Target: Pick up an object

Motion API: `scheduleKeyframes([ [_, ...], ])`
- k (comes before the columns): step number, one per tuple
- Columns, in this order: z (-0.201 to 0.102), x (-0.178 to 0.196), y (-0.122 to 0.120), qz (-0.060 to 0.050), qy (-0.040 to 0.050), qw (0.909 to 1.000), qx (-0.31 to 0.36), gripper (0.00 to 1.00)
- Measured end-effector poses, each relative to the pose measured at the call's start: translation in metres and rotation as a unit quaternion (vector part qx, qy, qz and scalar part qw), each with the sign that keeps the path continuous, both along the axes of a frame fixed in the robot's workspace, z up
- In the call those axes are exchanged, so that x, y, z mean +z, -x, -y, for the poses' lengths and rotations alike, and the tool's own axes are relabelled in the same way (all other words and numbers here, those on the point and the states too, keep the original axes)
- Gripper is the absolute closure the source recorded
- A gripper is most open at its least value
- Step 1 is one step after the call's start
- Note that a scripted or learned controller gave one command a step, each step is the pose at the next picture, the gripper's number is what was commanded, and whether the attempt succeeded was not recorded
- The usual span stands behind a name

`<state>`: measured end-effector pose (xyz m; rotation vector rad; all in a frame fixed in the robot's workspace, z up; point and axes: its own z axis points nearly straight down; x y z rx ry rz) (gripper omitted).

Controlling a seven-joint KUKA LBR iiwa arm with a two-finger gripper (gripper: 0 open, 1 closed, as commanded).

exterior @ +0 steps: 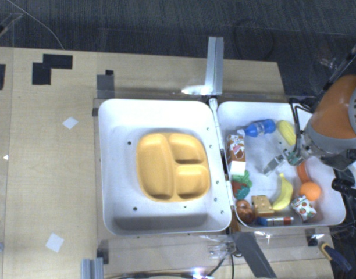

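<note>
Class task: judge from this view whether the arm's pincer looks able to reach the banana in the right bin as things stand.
Probably yes. The pincer hangs inside the right bin, close above the banana, which lies on top, uncovered, though toys crowd its sides.

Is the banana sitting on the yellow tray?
No, the banana lies in the right bin among other toys, while the yellow tray sits in the left bin.

We see a pale wooden bench [50, 156]. Two white bins lie on it: the left bin [111, 173] touches the right bin [335, 214].
</note>
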<state>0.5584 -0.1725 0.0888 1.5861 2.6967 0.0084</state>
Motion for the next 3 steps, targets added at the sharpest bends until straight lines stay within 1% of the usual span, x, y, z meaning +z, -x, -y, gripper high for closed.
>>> scheduleKeyframes([
  [1, -0.005, 0.006, 0.033, -0.007, -0.0024, 0.9823, -0.187, 0.0],
  [2, -0.032, 0.095, -0.048, -0.003, -0.0032, 0.9646, -0.264, 0.0],
  [3, -0.017, 0.006, -0.027, -0.003, -0.0028, 0.9732, -0.23, 0.0],
])
